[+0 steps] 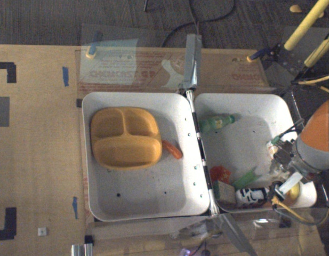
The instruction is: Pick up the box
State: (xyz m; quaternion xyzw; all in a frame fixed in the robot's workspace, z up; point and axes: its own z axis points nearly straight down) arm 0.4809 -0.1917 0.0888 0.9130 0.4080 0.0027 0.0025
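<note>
The box (223,191) looks like a small dull olive-brown carton lying in the front left corner of the right bin (244,103), just below a red item (220,173). My gripper (280,163) hangs over the right side of that bin, well to the right of the box and apart from it. Between the two lie a green piece (245,179) and a black-and-white object (250,196). Nothing shows in the gripper's grasp.
A green bottle (217,122) lies at the back left of the right bin, and a yellow item (293,192) sits near its front right corner. The left bin (153,201) holds a yellow divided plate (125,137) and an orange carrot-like piece (173,150).
</note>
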